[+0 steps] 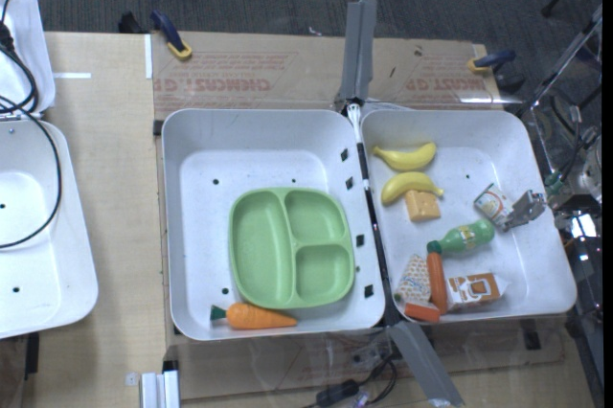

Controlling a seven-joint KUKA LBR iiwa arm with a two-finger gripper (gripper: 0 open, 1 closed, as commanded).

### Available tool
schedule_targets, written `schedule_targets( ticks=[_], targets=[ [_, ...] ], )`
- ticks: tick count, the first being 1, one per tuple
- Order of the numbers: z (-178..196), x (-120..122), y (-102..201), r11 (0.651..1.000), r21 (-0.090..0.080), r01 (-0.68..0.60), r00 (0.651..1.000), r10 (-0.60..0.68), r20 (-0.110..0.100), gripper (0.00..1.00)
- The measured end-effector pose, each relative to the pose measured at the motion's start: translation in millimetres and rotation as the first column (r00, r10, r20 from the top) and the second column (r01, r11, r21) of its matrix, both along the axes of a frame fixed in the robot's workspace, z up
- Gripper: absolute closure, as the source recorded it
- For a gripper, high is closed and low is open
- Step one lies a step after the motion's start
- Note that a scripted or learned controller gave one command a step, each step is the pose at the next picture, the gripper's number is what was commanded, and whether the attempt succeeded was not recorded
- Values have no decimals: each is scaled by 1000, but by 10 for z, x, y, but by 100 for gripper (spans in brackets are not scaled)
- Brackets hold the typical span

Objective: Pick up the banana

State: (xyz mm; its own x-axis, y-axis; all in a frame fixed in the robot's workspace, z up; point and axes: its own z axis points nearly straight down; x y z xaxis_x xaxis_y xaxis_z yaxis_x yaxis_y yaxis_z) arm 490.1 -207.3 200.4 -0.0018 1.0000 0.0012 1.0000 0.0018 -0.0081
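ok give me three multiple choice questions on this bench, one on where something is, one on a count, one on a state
1. Where does the green divided plate lie?
A. left bin
B. right bin
C. on the cardboard

2. How many bananas are in the right bin?
A. one
B. two
C. four

3. How does the green bottle rest?
A. upright
B. on its side
C. on the plate

Answers: 1 A, the plate sits in the left bin. 2 B, an upper banana and a lower banana lie near the divider. 3 B, it lies lengthwise on the bin floor.

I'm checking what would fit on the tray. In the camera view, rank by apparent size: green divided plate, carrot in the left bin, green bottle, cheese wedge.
1. green divided plate
2. carrot
3. green bottle, close to the carrot, so unsure
4. cheese wedge
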Motion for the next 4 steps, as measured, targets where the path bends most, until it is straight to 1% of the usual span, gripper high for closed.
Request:
schedule_targets(
  ticks=[1, 2, 3, 4],
  targets=[
    [-807, 682, -152, 864, 0, -504, 864, 504, 7, 0],
    [-759, 620, -148, 841, 1, -541, 841, 541, 6, 0],
    [-1108, 1156, 460, 594, -2, -805, 593, 805, 8, 0],
    [-1107, 1508, 990, 481, -2, -877, 481, 877, 8, 0]
  ],
)
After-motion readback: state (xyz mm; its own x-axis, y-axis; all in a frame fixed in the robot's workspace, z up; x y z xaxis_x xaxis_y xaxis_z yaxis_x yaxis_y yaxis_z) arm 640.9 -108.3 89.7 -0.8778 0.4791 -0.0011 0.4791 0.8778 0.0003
